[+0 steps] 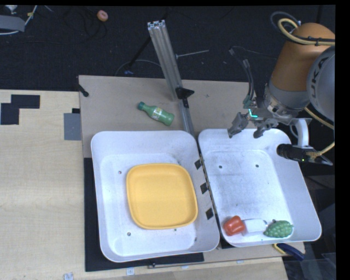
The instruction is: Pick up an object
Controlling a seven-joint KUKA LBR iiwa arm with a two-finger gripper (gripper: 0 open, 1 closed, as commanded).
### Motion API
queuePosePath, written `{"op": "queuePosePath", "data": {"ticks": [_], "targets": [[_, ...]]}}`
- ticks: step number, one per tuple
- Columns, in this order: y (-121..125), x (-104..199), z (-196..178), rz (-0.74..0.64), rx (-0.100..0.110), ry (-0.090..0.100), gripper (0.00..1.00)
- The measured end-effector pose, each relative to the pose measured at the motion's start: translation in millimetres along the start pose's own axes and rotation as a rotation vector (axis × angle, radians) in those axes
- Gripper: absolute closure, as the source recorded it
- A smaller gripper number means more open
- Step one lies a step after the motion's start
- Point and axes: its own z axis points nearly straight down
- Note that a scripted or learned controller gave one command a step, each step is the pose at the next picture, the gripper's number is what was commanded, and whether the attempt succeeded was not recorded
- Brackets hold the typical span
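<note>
Camera view: only readable writing is part of white lettering on the grey arm (322,71) shell at the right edge, looks like "UK", cut off by the frame. Arm comes in from the upper right, orange band above the wrist, wrist pointing down and left over the far rim of the right bin (306,219). Hand (247,127) sits just over that bin's far left corner, its two dark fingers (236,127) spread apart with nothing between them; a small teal light glows at its base. A black cylinder sticks out sideways from the arm below the wrist, over the bin's right rim. Pickable objects in the right bin are all at the near edge, well apart from the hand: a red pepper-like piece (234,225), a white block (255,225) just beside it, then a green bumpy piece (278,229) toward the near right corner. Left bin (106,208) holds a yellow plate (161,194), square with rounded corners, lying flat in the middle. Bins touch side by side, with black clips along the join. A green bottle (156,112) with a pale label lies on its side on the tan board (219,104) behind the left bin. A metal rail (168,60) slants up from the board between the bins. Bench (38,180) to the left is light wood with dark and grey patches. Behind is dark floor with cables and a small orange ball (102,15).
</note>
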Motion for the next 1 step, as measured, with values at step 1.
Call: {"op": "queuePosePath", "data": {"ticks": [1], "targets": [[0.0,0.0,0.0,0.0,0.0,0.0,0.0]]}}
